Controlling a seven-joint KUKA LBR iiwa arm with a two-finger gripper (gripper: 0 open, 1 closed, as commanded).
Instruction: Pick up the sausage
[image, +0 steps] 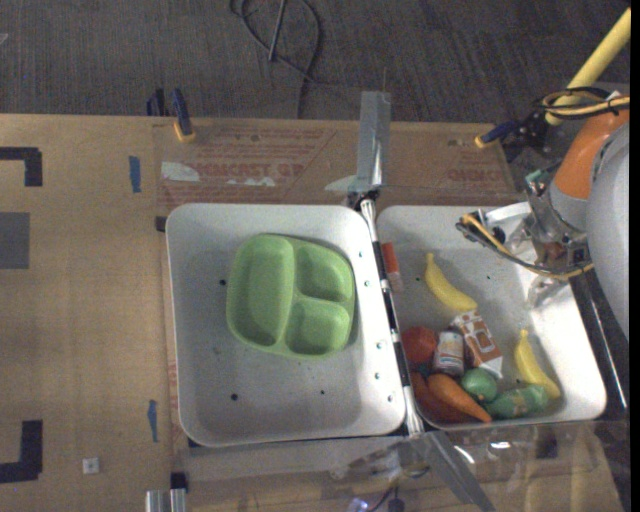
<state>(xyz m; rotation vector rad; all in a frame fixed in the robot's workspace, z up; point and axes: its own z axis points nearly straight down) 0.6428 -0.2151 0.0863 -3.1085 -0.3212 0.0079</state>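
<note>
Far to the left of the hand, a green plastic divided plate (292, 296) lies in the left shallow white bin (195, 400). Nearer the hand, in the right white bin (580, 330), a small reddish sausage (391, 267) lies against the left wall, well left of the hand, beside a yellow banana (447, 287). The hand (545, 262) hangs over that bin's right edge.
</note>
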